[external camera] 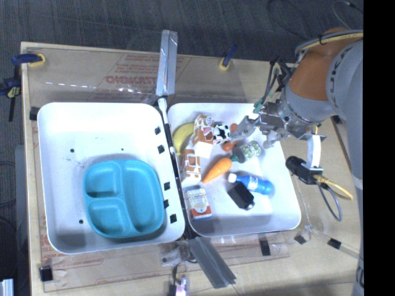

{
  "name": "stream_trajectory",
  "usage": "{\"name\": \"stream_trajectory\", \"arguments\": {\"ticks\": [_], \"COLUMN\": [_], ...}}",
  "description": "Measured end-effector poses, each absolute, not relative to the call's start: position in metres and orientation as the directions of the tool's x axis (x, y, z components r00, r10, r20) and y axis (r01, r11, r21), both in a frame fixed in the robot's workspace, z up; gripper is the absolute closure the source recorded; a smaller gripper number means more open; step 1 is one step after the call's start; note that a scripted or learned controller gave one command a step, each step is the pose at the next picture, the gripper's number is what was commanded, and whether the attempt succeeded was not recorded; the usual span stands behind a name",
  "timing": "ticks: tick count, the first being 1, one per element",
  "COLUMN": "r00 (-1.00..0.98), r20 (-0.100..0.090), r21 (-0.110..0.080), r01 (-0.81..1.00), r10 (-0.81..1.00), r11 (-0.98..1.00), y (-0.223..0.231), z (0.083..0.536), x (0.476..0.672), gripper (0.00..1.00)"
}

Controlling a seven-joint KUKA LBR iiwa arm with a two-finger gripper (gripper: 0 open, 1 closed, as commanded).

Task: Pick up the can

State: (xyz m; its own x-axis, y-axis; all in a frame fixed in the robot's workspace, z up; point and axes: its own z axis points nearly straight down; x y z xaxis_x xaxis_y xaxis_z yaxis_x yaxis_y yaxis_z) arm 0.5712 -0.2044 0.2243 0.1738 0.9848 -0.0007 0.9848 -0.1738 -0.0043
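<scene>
The can (250, 151) is still lying near the right bin's (290, 211) far edge. The gripper (262, 127) is placed just above it; its grip cannot be made out.

two bins (55, 122), one tray (123, 197), one carrot (216, 169)

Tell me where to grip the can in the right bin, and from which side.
Grip the can across its rounded sides, probably coming straight down. It seems to lie on its side near the bin's far right, just below the tool. The carrot and a red piece lie close on its left, so clamp near its right end.
</scene>
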Motion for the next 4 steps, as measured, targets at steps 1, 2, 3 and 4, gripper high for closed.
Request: {"name": "stream_trajectory", "arguments": {"ticks": [1,2,3,4], "r00": [0.223,0.227,0.227,0.489], "r20": [-0.001,0.001,0.001,-0.002], "r21": [-0.007,-0.004,-0.004,-0.009], "r01": [0.975,0.974,0.974,0.872], "r10": [0.975,0.974,0.974,0.872], "r11": [-0.223,-0.227,-0.227,-0.489], "y": [-0.204,-0.206,-0.206,-0.206], "z": [0.168,0.18,0.18,0.205], "x": [0.561,0.578,0.578,0.547], "gripper": [0.0,0.0,0.0,0.0]}}
